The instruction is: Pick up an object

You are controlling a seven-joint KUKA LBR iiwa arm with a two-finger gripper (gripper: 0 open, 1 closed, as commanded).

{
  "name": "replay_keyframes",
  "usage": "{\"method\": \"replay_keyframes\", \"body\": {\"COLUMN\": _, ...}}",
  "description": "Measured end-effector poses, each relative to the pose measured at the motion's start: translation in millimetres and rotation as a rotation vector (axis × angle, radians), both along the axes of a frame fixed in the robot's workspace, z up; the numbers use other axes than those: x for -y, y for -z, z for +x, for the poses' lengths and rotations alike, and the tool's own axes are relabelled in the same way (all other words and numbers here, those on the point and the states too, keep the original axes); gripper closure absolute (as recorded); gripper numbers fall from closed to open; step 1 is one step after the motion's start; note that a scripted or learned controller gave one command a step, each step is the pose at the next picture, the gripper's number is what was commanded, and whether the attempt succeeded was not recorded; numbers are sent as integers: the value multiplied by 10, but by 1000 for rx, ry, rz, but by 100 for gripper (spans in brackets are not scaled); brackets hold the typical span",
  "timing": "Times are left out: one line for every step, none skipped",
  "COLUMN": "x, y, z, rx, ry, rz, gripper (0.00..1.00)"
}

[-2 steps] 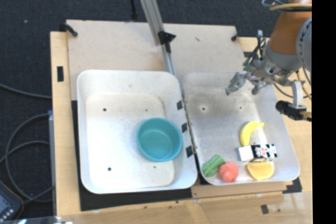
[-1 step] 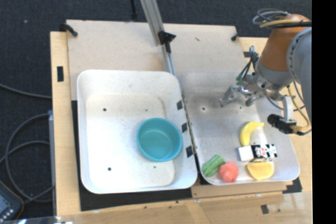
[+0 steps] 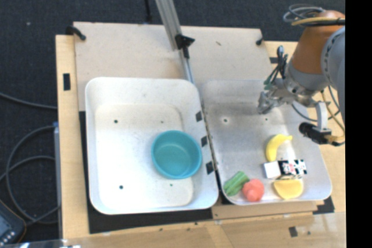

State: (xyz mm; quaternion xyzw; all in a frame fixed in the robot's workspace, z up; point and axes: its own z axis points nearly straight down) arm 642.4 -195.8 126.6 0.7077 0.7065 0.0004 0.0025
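- Rig: grey KUKA arm w/ orange band, entering from right; gripper (image 3: 265, 103) low over upper part of right bin (image 3: 232, 101), near back wall.
- Jaws: state can't tell – too small & dark vs. bin floor; nothing seen clamped.
- Task items (candidates), all clustered in right bin's near-right corner, well apart from gripper:
  - banana (image 3: 277, 146), curved, just above the box.
  - small white box w/ black print (image 3: 286, 168), touching or overlapping banana end.
  - yellow wedge, lemon-like (image 3: 289, 188), against front rim.
  - red round fruit, tomato-like (image 3: 253, 190), just beside green piece.
  - green veg piece (image 3: 235, 183), tilted, near divider side.
- Left bin (image 3: 110, 125): teal bowl (image 3: 176, 154) near its right wall, upright, alone.
- Risks (judged):
  - Crowding – banana, box, wedge packed close; descent on one likely nudges neighbour or pinches two.
  - Round red fruit apt to roll off closing jaws.
  - Wedge & red fruit hug front rim; finger may strike wall before seating.
  - Bowl: only rim pinchable; may slip or tip.
- Open room: bare floor across upper & mid right bin, clear travel toward cluster. Tight at front & right rims. Metal strut (image 3: 168, 14) slanting over back of bench, ending near bins' junction – avoid when crossing left.
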Motion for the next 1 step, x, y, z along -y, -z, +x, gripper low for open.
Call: {"method": "replay_keyframes", "body": {"x": 2, "y": -647, "z": -16, "rx": 3, "ry": 0, "rz": 1, "gripper": 100}}
